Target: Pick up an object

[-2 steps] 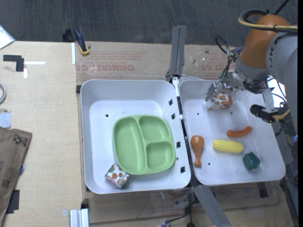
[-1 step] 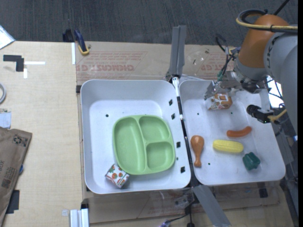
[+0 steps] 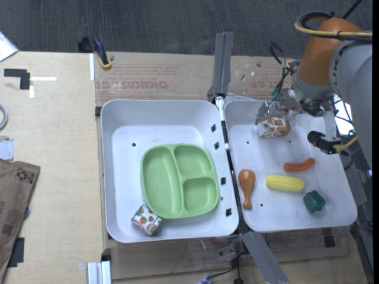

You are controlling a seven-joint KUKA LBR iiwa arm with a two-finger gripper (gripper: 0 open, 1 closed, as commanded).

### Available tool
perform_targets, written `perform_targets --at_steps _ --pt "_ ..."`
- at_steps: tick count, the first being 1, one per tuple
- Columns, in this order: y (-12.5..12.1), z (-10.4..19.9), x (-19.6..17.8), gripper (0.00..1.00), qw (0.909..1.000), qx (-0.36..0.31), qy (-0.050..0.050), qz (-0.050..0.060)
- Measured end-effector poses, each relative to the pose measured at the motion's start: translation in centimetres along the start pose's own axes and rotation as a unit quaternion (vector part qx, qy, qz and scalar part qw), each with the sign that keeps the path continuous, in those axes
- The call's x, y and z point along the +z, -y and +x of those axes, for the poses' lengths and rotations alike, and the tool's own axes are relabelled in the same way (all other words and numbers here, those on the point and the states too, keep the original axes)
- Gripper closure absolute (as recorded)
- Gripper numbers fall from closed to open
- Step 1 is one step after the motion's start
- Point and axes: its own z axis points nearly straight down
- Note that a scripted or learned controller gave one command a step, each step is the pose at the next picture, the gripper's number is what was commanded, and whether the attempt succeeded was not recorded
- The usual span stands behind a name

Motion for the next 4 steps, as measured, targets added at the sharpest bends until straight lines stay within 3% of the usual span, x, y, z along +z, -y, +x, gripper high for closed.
perform_targets --at_steps 3,4 --pt "-0.01 -0.10 0.04 0.00 0.9999 0.011 -0.002 0.000" --pt "0.51 0.17 -0.12 0.00 0.9995 0.031 -0.001 -0.004"
